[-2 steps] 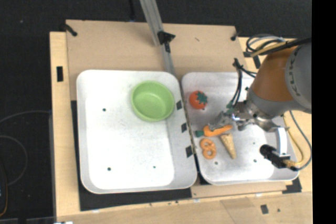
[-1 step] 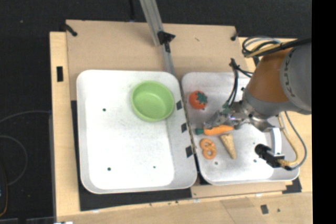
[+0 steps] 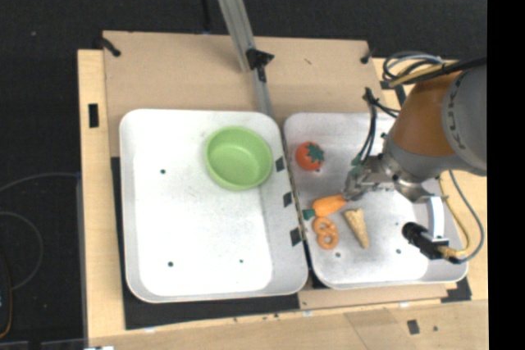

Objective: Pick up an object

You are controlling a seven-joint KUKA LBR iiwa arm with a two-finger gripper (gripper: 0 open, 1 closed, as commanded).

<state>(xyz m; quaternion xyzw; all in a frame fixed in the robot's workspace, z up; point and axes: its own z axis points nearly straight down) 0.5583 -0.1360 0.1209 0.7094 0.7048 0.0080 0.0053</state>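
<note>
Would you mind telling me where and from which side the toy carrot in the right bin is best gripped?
Probably across the carrot's thick orange middle, coming straight down from above. It lies flat and long across the right bin, so closing across its narrow width suits it; the pretzel and cone crowd its near side.

The worktop [image 3: 205, 70] is pale tan, set against a black surround. Both bins are white, faintly speckled grey: the left bin [image 3: 164, 258], far from the pincer [image 3: 358, 182], and the right bin [image 3: 385, 270] beneath it. A light green bowl [image 3: 239, 158] sits well to the pincer's left. Just left of the pincer is a red tomato [image 3: 309, 156] with a dark green top. Right below the pincer lies an orange carrot [image 3: 330, 206] with a green end, and lower down an orange-brown pretzel [image 3: 326, 234] and a tan cone [image 3: 358, 226]. The pincer is dark grey with a touch of teal. The arm [image 3: 447, 123] behind it is grey with an orange band, trailing yellow and black cables [image 3: 459, 229].
</note>
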